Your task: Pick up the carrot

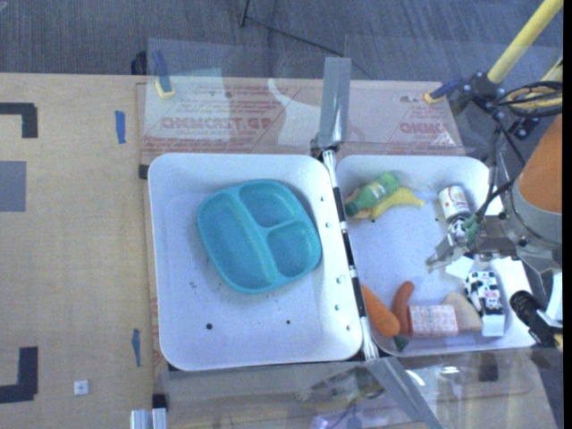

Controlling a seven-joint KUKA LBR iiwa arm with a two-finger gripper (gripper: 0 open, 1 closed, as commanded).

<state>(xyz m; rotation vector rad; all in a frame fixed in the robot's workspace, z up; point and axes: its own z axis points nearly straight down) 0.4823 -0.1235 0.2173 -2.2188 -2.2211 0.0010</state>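
Lying untouched against the left wall of the right bin [465, 164], low down near its front corner, the carrot [379, 312] has not been picked up. It slants with its thick end up by the divider between the two bins and its tip pointing down toward the front rim. Just beside it stands a small red sausage [403, 298], and next to that a pink box [433, 319] and a black-and-white carton [484, 295] crowd the same front edge.

The claw [458, 242] hangs over the middle of the right bin, well apart from the carrot, up and to the right of it. Its metal parts are small and tangled with cables here, so I cannot tell whether it is open or closed, and nothing can be seen held in it. A can [454, 204] sits just above it, and a green and yellow toy [382, 195] lies near the bin's back wall.

The left bin [170, 266] holds a blue divided plate [260, 234], which has no part in this job.

By my reading the task is at an early stage: the reach to the carrot, the grasp and the lift are all left to do. The arm would need to travel down and left across the bin, and the sausage touching close by could get in the way of a clean grip.
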